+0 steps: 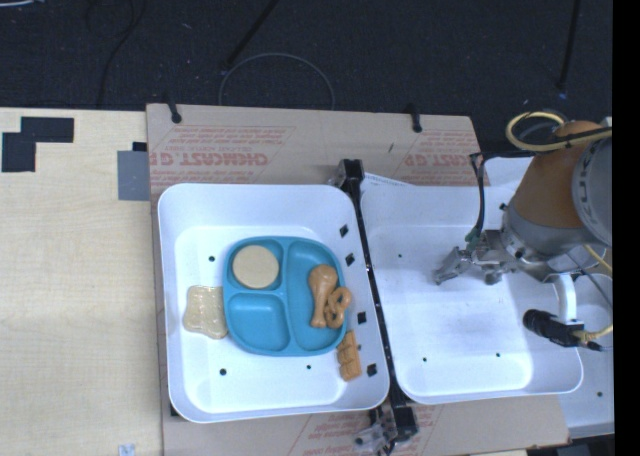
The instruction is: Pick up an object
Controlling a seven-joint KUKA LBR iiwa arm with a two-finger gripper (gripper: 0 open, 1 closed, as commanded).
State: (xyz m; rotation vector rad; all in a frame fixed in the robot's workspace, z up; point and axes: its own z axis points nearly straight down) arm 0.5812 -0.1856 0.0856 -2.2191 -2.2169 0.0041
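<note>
Meanwhile the tool [452, 269], fingers spread and holding nothing, hangs over the right bin [470, 364], well apart from the chicken drumstick [322, 292] on the blue tray [262, 329].

Arm [560, 199] enters from the right, orange band above the wrist, grey wrist housing below it. Gripper [452, 269] sits low over the right bin [460, 384], near that bin's middle, pointing toward its left wall. Nothing is seen between the fingers.

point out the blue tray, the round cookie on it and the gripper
blue tray [262, 329]: camera view, bare lower-left compartment
round cookie [255, 266]: camera view, middle of its top face
gripper [445, 270]: camera view, between its fingertips, over the right bin
</note>
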